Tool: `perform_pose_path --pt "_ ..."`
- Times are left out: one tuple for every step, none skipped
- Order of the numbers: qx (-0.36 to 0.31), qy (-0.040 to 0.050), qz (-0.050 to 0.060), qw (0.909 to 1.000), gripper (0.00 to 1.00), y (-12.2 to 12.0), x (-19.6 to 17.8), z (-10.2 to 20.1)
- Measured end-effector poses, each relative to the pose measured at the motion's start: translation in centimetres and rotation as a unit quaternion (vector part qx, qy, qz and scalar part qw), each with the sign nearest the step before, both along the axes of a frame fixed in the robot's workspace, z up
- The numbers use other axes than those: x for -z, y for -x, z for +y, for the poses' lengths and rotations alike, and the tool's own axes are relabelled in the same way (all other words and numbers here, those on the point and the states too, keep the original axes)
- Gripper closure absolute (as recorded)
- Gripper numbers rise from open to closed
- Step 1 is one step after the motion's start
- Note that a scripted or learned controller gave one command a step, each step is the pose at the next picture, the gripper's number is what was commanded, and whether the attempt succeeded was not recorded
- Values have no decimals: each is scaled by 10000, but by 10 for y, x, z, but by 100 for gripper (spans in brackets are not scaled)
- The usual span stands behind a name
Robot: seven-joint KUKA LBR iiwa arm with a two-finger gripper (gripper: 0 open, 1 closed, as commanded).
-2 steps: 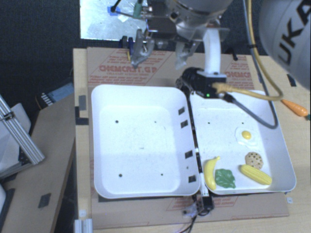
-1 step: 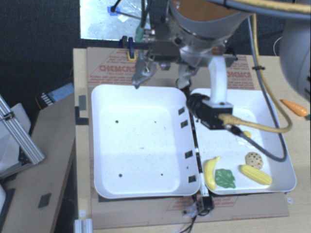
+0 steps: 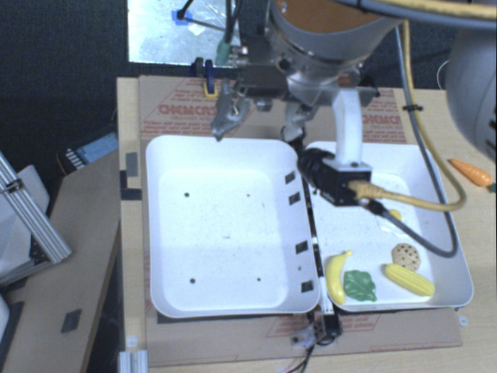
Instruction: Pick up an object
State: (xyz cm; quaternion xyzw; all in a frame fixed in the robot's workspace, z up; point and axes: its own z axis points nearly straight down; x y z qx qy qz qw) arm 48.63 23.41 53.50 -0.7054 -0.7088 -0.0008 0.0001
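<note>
while the arm (image 3: 334,22) reaches in from the right and hangs over the far rims of the two bins, its gripper (image 3: 260,124) sits above the back edge of the left bin (image 3: 159,208), near that bin's far right corner. the two fingers (image 3: 225,119) stand apart with nothing between them, so the tool is released and carries no object. the left bin's floor lies bare and white, with free room from its near rim to its far rim. the right bin (image 3: 458,274) holds the task's things, all gathered along its near edge: a banana (image 3: 336,277) lies just beside the divider between the bins, a green leafy piece (image 3: 359,286) touches the banana's right side, a corn cob (image 3: 409,280) lies near the front right corner, and a cookie (image 3: 405,256) sits just behind the cob. a black box (image 3: 330,179) with a yellow cable (image 3: 419,203) hangs over the far half of the right bin, taking up the room above it. an orange carrot (image 3: 472,172) lies on the bench outside the right bin's right rim.
</note>
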Motion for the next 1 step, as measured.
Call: perform_pose_path --pt "0 0 0 10000 0 0 0 0"
